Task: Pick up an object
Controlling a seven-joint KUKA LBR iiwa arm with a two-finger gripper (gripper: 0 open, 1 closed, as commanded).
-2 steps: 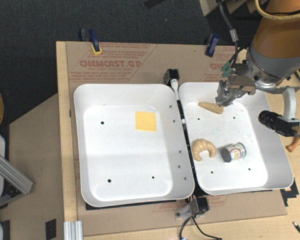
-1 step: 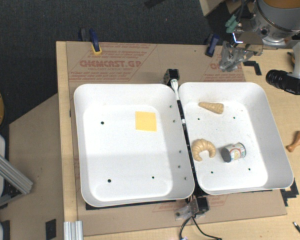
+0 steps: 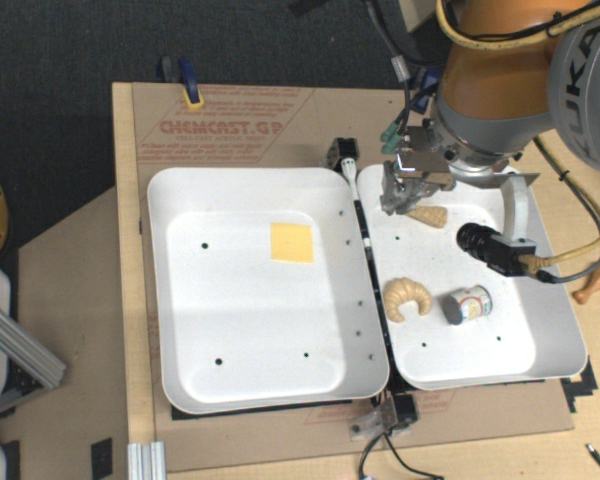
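My gripper point(image 3: 404, 198) hangs low over the far left part of the right bin point(image 3: 540, 353). Directly beside it, on its right, lies a small tan bread-like piece point(image 3: 430, 216), partly covered by the gripper body. I cannot tell whether the two touch. A tan croissant point(image 3: 405, 298) lies near the middle of the right bin, and to its right a small silver can point(image 3: 467, 304) lies on its side. A flat yellow square point(image 3: 291, 242) rests in the left bin point(image 3: 170, 268), toward its far right.
A black cylinder point(image 3: 485, 249) on a grey bracket, with a cable running right, hangs from the arm over the right bin. The bins' shared rim point(image 3: 368, 268) runs between the croissant and the yellow square. A blue-and-yellow clamp point(image 3: 189, 83) sits on the board's far edge.
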